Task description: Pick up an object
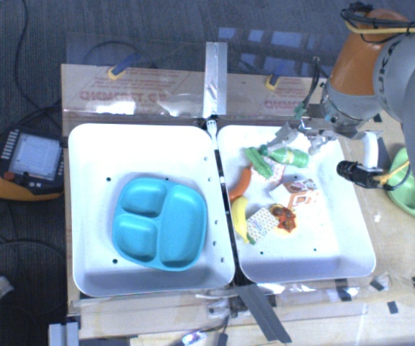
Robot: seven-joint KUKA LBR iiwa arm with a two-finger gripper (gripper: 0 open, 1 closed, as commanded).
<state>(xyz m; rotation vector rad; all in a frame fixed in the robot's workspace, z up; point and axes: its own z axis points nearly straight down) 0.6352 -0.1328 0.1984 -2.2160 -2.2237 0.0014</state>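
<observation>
Green bottle (288, 155) lies in the right bin (351, 258) near its far edge, tool (302, 130) just above it (fingers spread, nothing between them), so nothing is lifted yet and the whole grasp remains.

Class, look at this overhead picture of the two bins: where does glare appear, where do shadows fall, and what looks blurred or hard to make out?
In the camera view, glare whitens the right bin floor and streaks the clear sheet behind the bins; soft shadows fall beside the blue tray in the left bin; the gripper and the green item under it look slightly blurred, and the small packets' print is unreadable.
</observation>
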